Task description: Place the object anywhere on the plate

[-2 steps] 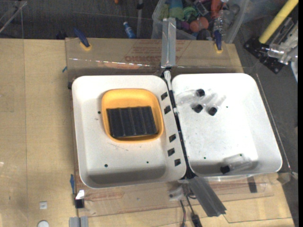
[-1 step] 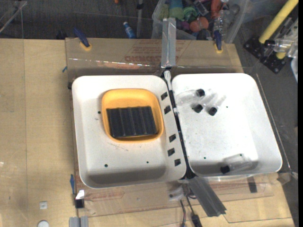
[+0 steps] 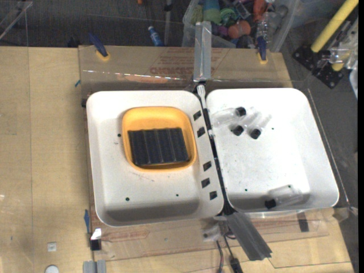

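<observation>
Ribbed black object (image 3: 158, 145) was seen lying flat on the orange plate (image 3: 132, 121), within its rim and slightly toward the plate's near edge. The plate was located in the left bin (image 3: 105, 158), toward that bin's far edge. Three small black pieces (image 3: 237, 130) were grouped near the far left corner of the right bin (image 3: 296, 152). A clear item with a dark end (image 3: 282, 197) was found at that bin's near edge. Both bins were carried side by side on the desk (image 3: 40, 152).
</observation>
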Tool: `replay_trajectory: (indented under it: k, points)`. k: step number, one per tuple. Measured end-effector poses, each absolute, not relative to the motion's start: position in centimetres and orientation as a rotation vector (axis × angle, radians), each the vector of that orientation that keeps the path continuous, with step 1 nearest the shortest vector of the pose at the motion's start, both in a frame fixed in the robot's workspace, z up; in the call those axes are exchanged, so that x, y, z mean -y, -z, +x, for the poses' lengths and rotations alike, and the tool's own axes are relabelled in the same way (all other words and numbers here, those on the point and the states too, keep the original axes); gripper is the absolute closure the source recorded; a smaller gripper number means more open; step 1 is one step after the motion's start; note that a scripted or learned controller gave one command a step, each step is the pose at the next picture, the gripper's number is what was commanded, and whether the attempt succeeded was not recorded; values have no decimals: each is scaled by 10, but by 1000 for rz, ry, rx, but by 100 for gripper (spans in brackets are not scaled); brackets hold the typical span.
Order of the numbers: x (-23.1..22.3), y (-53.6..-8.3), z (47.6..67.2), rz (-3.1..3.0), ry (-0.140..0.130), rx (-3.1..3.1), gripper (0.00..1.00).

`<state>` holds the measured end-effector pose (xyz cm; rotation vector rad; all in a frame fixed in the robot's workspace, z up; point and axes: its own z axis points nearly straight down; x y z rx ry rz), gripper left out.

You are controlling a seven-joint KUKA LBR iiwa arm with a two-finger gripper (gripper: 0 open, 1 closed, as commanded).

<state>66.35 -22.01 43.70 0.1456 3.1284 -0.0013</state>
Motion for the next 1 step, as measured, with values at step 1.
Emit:
replay_trajectory:
  k: [1]
  points:
    - [220, -437, 664, 63, 3, -3131, 100]
